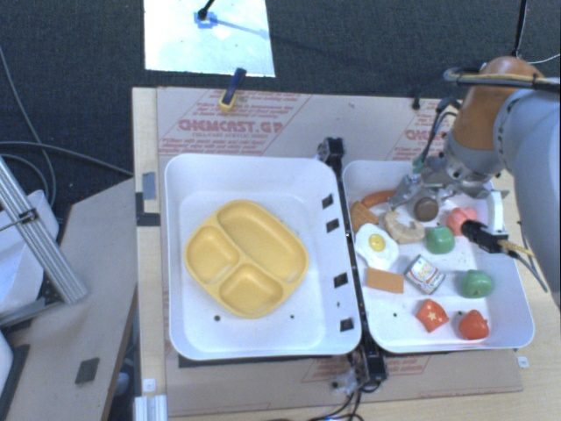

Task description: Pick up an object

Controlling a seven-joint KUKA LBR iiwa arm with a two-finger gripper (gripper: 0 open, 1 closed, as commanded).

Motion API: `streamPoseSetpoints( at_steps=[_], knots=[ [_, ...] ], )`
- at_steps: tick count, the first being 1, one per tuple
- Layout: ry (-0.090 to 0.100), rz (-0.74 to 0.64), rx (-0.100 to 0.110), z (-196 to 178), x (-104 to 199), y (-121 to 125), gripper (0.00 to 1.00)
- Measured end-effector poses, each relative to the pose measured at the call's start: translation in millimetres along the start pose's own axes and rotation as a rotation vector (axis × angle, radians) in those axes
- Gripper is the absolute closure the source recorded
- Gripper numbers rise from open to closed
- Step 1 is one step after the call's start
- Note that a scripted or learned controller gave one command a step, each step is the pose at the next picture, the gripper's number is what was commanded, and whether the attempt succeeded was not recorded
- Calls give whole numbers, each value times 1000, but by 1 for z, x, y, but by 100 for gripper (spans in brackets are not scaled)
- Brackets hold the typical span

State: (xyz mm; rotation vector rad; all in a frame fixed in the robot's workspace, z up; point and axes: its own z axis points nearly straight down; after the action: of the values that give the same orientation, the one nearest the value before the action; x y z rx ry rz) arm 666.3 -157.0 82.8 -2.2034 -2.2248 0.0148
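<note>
Grey arm w/ the orange band reaches in from the right edge; its gripper (pixel 423 198) sits low over the upper part of the right white bin (pixel 517 323). Can't tell how the fingers stand from this angle: metal parts and a round brown piece blur together there. Nothing visibly lifted.

Candidate objs all crowd the right bin: beige bun-shaped piece (pixel 404 229) just below the gripper, orange sausage-like piece (pixel 378 198) to its left, fried-egg toy (pixel 376 246) lower left, green round toy (pixel 439 240) just right of the bun, flat orange cheese-like slice (pixel 384 280) and small silver tin (pixel 424 274) mid-bin, two red pieces near the lower edge.

Left white bin (pixel 188 323) carries a yellow three-compartment plastic tray (pixel 246 257), centre-left of frame.

Risks, as I read it: items near the gripper sit nearly touching, so a descent could straddle two, nudge the bun aside, or pinch an edge and slip. Bin's upper wall is close too; a clip there could spoil the try.
</note>
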Motion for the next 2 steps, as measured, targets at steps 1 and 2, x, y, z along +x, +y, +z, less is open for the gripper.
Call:
streamPoseSetpoints(
  at_steps=[1, 2],
  knots=[
    [-4, 12, -15, -2, -53, -26, 0],
    [-2, 6, -18, -13, -50, -24, 100]
  ],
)
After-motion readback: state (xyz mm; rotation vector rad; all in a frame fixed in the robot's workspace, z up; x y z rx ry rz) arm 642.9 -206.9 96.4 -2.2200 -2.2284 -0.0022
